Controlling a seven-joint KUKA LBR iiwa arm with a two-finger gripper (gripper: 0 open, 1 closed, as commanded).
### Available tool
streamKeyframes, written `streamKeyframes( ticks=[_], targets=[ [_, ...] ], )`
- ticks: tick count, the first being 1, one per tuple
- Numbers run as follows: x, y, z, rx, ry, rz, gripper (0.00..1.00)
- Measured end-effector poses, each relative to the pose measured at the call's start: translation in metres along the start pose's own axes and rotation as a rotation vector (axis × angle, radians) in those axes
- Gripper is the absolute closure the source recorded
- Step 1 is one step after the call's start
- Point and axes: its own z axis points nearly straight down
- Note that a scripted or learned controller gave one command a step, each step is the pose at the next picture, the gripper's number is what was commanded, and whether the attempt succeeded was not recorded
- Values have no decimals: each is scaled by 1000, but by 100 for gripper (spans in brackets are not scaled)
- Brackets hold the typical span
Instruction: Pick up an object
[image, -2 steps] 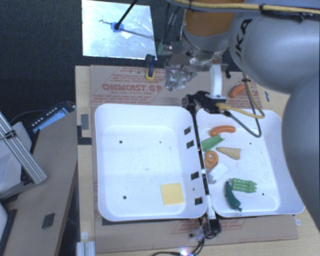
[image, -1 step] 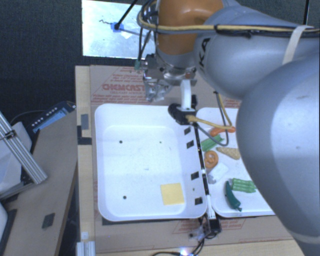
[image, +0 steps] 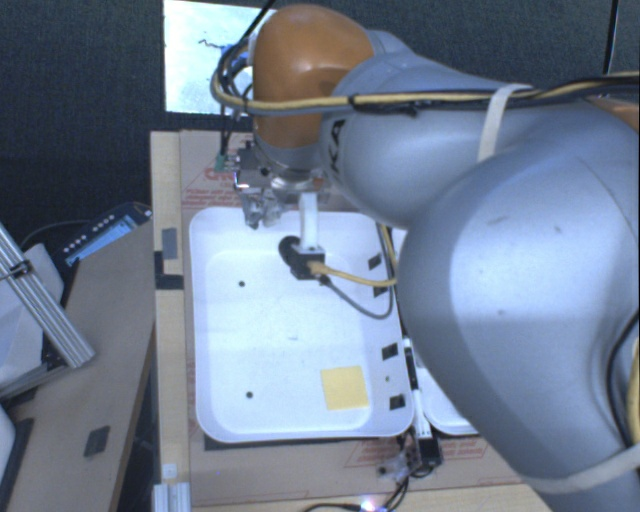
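Note:
A flat yellow square object (image: 344, 387) lies on the floor of the left white bin (image: 215, 330), near its front right corner. My gripper (image: 260, 212) hangs over the bin's back edge, well behind the yellow square and apart from it. Its small metal parts sit below the orange band of the arm. Nothing shows between them from this angle.
The grey arm covers most of the right bin (image: 450, 420) and the right half of the view. A yellow cable (image: 350, 282) with a black plug droops over the left bin's back half. An aluminium rail (image: 45, 310) lies off the bench to the left.

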Motion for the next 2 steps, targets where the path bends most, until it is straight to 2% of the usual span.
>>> streamKeyframes(
  ticks=[1, 2],
  targets=[
    [3, 3, -48, -11, 2, 3, 100],
    [3, 3, -113, -14, 2, 3, 100]
  ],
)
